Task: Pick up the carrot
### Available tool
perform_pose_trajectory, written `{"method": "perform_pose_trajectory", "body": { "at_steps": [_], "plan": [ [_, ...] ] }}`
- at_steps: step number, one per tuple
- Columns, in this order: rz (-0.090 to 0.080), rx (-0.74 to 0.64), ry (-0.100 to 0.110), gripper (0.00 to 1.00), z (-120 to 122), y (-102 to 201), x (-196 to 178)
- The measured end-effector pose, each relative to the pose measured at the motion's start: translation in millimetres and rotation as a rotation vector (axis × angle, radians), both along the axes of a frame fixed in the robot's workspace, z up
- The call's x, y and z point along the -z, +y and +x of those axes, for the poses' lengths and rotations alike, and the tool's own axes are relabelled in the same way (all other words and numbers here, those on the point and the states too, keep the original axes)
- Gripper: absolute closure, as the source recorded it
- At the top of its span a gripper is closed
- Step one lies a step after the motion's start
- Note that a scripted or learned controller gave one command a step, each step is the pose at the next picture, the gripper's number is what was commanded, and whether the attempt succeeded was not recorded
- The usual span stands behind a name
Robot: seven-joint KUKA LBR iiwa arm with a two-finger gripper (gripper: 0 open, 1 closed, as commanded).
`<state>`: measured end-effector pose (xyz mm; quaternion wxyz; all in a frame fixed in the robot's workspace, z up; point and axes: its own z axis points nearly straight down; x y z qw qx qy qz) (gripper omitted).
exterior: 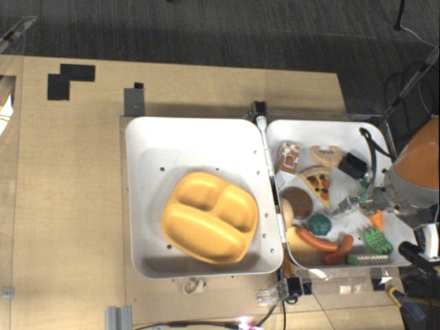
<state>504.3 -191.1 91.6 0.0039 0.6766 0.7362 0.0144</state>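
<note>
The carrot [376,219] lies at the right side of the right bin [302,130]. It is a short orange piece with a green leafy top [377,240] just below it, and its upper part is hidden under the arm's wrist. My gripper [356,203] hangs low over the bin just left of the carrot, near a pizza slice [317,183] and a teal round toy [318,224]. The grey arm with its orange band [421,158] reaches in from the right edge.
A big yellow pepper [210,216] takes up most of the left bin [148,157]. The right bin is crowded with a red sausage [322,242], a brown disc [298,199], a pretzel-like piece [326,156], a small box [289,157] and a black block [354,164].
</note>
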Motion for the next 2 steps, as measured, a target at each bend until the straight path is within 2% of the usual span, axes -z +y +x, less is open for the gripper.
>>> {"method": "perform_pose_trajectory", "body": {
  "at_steps": [1, 2],
  "plan": [
    [-0.019, -0.412, 0.007, 0.0, -11, -10, 1],
    [-0.005, -0.178, 0.014, 0.0, 37, -4, 1]
  ]
}}
